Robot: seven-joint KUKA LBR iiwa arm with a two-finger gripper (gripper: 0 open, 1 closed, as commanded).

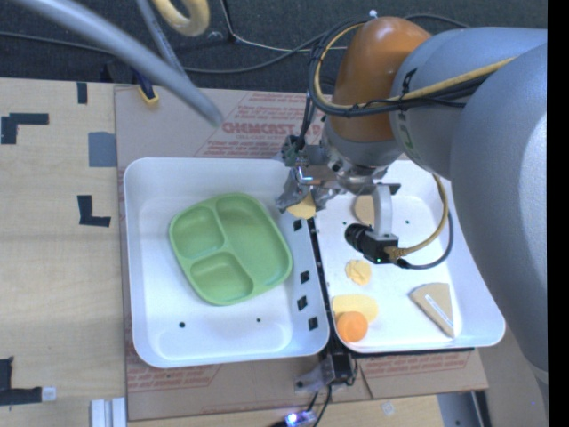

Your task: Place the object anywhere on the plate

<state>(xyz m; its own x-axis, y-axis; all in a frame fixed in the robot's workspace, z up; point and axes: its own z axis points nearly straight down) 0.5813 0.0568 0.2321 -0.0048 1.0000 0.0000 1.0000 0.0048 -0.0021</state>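
At the far left, the wooden bench (53,238) is seen. On it the left bin (135,238) is set, and in that bin the green plate (229,249) lies flat, its three compartments bare.

Just right of the plate, over the divide where the two bins meet, the gripper (298,194) is found, hung from the grey arm below its orange band. Directly under it a pale yellow piece (305,210) is seen, touching or nearly touching the gripper's tip. This piece is judged to be the object meant for the plate. Whether the gripper is open or closed cannot be told, as its tip is hidden by the wrist hardware, so a hold on the piece cannot be confirmed.

Further right, in the right bin (476,323), a tan piece (363,208), a small yellow lump (358,272), an orange ball (353,328) and a pale wedge (434,308) are scattered, well apart from the plate.

The step in hand is judged to be the carry across the divide. It would be done well if the piece were first checked as truly gripped, then lifted clear of both bin walls. The gripper should be brought over the middle of the plate, not its near rim, and lowered close before release, so that the piece cannot bounce or roll off into the bin.
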